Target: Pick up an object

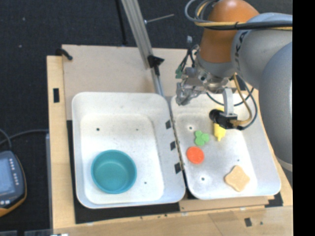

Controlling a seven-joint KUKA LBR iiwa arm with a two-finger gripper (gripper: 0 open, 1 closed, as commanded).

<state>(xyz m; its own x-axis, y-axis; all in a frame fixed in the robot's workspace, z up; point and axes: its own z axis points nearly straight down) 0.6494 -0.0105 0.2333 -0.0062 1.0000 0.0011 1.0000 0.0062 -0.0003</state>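
The right bin holds several small objects: a green clover-shaped piece, an orange-red round piece, a tan bread-like piece and a yellow piece partly under a black part of the arm's cabling. My gripper hangs from the orange-banded wrist over the far left corner of the right bin, close to the divide between the bins. It is above and to the left of the green piece, apart from all the objects. I see nothing held in it.
A teal bowl sits in the near part of the left bin. A slanted metal rail runs down to the bins' far edge. The grey arm covers the right bin's far right side.
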